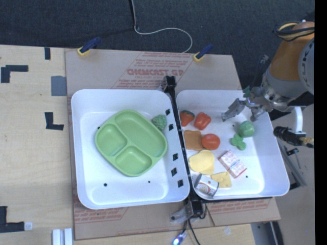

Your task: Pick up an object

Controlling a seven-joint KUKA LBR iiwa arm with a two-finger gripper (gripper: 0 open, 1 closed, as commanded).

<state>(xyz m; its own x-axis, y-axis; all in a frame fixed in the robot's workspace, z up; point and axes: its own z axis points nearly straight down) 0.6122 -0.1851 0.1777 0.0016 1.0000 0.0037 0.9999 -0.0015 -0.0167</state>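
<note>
Cardboard covers the bench under two white bins. Just below the gripper (245,111), whose fingers are spread with nothing between them, a green toy vegetable (244,132) lies in the right bin (271,180). It looks light, hard and smooth, likely to slip, so pinching its round head seems safest. Around it lie a tomato (210,141), an orange pepper (202,120), a small carton (232,164) and yellow pieces. The left bin (84,162) holds a green divided plate (131,142).

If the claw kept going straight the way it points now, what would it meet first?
The claw points down and left over the right bin. Its line looks to run toward the bare floor near the red pepper and tomato; the pepper seems likeliest, but depth is unclear.
</note>
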